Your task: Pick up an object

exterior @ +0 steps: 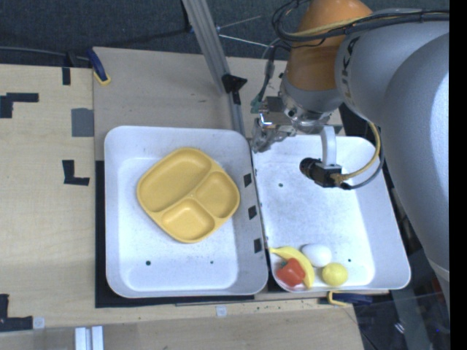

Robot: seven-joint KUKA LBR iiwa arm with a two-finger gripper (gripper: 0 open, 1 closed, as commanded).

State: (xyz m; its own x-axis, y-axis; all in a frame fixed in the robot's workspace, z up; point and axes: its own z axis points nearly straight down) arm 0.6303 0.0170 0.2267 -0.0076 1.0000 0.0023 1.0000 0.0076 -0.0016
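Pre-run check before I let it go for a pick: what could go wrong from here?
1. The small items, a red piece, banana, white egg and yellow ball, crowd the right bin's near corner; the claw may hit the wall.
2. They touch, so one may drag another.
3. The yellow divided plate looks too wide and flat to pinch.

arm (408, 86): smooth grey shell | orange band (325, 20) above wrist | black cables looped around

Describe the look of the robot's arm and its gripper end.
The arm is bulky, smooth and grey, with a rounded orange band above the wrist. Thin dark cables loop around the band. The gripper is small, metallic and silver-grey, and a yellowish cable curves beside it.
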